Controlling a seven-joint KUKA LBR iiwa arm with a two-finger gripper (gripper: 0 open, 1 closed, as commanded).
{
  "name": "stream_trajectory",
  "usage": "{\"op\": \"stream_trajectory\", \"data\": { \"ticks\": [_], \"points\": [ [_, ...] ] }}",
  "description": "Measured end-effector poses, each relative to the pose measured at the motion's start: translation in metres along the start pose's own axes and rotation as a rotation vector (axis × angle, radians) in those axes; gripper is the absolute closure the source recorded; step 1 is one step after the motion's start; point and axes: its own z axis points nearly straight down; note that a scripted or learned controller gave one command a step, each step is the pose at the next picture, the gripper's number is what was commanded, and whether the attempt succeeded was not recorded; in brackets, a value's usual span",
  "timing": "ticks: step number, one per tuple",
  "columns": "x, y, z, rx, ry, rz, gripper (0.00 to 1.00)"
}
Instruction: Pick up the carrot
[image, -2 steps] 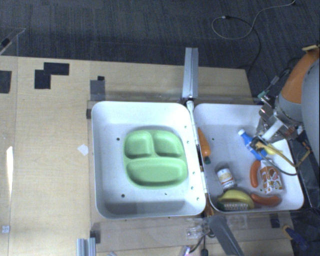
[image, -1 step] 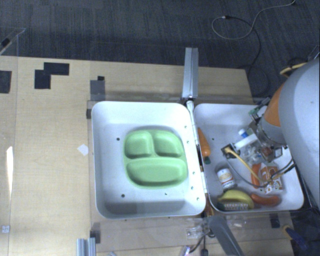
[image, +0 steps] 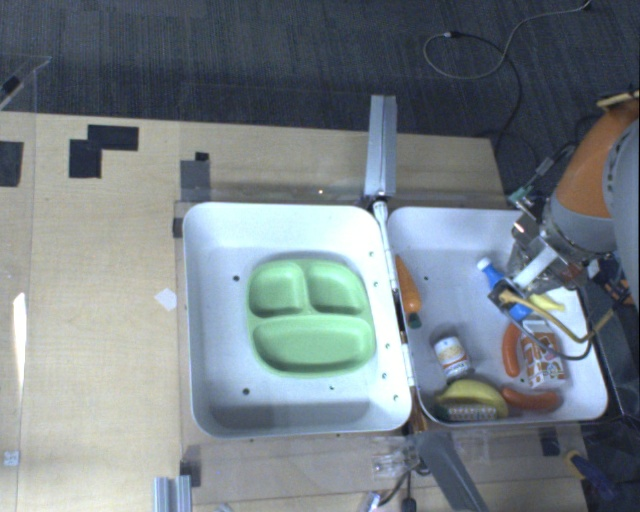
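Carrot lay against the right bin's left wall, centre frame: probably light, rigid, smooth, best pinched mid-length. Gripper finger state: cannot tell.

Orange carrot — right bin's left wall

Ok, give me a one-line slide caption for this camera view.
Gripper over the right bin, away from the carrot lying against that bin's left wall; green tray in the left bin.
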Motion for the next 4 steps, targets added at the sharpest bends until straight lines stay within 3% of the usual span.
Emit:
{"op": "stream_trajectory", "data": {
  "ticks": [1, 2, 3, 4],
  "points": [
    [-0.029, 0.0, -0.021, 0.0, 0.0, -0.323, 1.0],
    [-0.06, 0.019, -0.188, -0.003, 0.0, -0.358, 1.0],
    [-0.053, -0.017, -0.14, 0.0, -0.001, -0.021, 1.0],
    [-0.024, -0.022, -0.115, 0.001, -0.002, 0.358, 1.0]
  ]
}}
